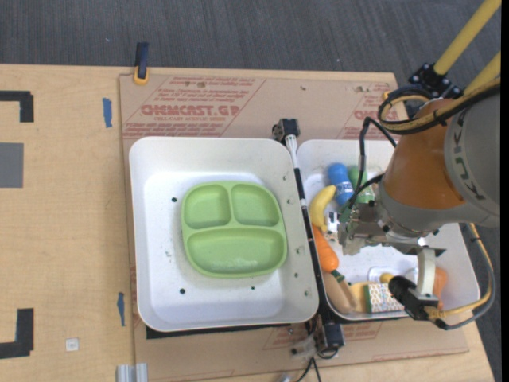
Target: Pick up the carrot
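1. Arm point(429, 173): grey with an orange band, reaching in from the right over the right bin.
2. Left bin point(151, 237): white, holding a green divided plate point(233, 229) at its centre.
3. Right bin point(469, 281): white, partly covered by the arm.
4. Gripper point(350, 231): low over the right bin's left half, just right of the carrot; whether it is open or closed cannot be told.
5. Banana point(321, 204): yellow, above the carrot.
6. Carrot point(325, 253): orange, lying against the right bin's left wall, not visibly held.
7. Blue bottle point(340, 177): beside the banana.
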### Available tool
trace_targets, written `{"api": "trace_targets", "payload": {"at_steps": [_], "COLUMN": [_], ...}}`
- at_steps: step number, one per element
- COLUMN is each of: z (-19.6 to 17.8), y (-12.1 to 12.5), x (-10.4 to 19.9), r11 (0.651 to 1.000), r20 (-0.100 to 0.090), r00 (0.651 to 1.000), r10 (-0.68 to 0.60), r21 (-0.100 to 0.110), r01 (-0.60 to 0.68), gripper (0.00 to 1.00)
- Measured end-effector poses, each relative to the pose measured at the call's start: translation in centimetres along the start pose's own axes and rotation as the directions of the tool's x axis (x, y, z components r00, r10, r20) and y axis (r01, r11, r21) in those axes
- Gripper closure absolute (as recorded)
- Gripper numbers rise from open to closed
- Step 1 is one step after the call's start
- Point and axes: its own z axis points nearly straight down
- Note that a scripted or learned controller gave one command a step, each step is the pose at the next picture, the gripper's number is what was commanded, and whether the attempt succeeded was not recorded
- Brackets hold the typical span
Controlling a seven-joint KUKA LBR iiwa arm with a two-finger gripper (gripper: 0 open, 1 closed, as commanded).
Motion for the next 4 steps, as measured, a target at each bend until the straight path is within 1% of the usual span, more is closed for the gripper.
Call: {"api": "trace_targets", "payload": {"at_steps": [1, 2, 4], "z": [0.0, 0.0, 0.0], "y": [0.0, -0.2, -0.2], "x": [0.2, 2.3, 2.3], "r11": [1.0, 0.989, 0.989], "r20": [-0.002, -0.003, -0.003], "r00": [1.0, 0.989, 0.989], "r10": [-0.003, -0.146, -0.145], "r21": [0.001, 0.002, 0.001], "r01": [0.003, 0.146, 0.145], "gripper": [0.0, 0.0, 0.0]}}
